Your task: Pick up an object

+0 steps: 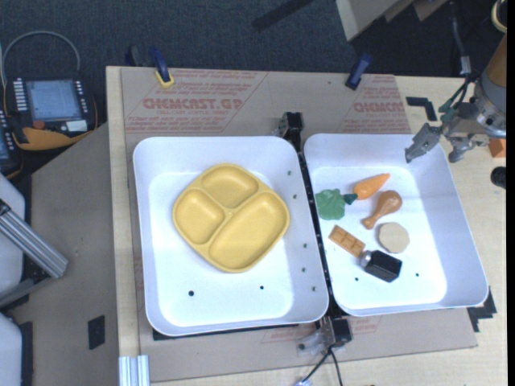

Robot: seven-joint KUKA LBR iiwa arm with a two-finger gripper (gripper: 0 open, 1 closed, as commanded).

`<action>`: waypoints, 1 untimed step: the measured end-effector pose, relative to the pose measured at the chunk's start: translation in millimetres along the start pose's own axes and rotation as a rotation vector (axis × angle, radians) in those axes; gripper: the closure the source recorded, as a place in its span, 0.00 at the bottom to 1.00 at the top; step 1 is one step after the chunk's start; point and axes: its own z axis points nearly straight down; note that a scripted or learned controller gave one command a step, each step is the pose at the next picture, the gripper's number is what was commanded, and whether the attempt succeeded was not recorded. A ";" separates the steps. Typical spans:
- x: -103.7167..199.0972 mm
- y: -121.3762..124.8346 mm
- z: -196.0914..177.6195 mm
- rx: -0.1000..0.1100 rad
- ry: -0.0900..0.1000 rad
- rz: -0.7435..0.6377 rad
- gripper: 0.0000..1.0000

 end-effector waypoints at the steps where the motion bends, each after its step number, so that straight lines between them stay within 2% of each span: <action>1: 0.2 2.0 -4.5 -0.008 -0.002 -0.002 0.00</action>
